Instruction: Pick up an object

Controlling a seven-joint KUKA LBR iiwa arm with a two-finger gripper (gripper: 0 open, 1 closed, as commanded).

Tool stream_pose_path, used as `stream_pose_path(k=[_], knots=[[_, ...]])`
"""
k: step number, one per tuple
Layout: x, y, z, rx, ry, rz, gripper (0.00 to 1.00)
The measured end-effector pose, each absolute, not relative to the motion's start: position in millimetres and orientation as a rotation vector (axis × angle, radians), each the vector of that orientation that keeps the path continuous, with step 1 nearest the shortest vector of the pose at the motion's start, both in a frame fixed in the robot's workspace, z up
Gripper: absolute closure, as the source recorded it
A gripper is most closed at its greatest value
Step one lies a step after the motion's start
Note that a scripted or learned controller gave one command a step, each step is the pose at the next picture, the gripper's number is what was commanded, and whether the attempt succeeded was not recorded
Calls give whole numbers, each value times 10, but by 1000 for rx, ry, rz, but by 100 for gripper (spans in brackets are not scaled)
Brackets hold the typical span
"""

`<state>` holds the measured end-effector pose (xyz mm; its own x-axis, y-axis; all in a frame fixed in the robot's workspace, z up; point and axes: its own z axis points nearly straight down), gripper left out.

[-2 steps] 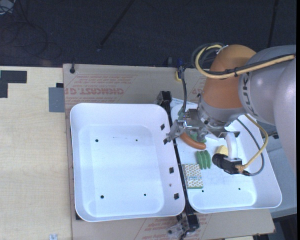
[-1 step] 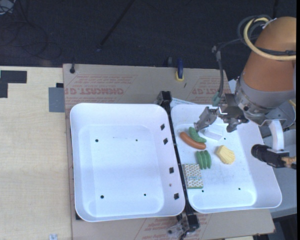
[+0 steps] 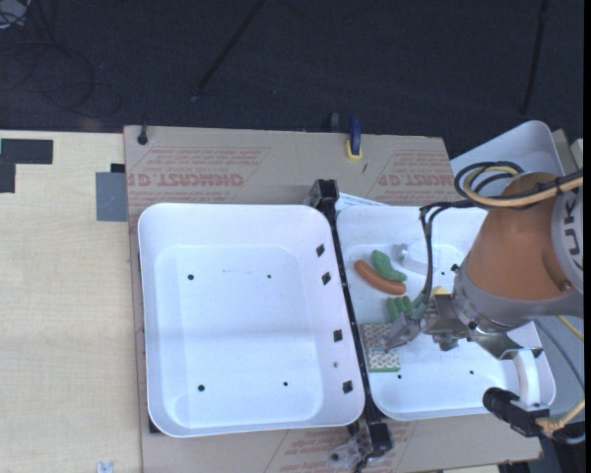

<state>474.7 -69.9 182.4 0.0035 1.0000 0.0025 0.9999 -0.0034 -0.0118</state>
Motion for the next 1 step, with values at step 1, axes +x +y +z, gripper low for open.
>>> stream_pose_path(k=[1], knots=[[4938, -55, 1988, -2215, -2223, 2, 0]])
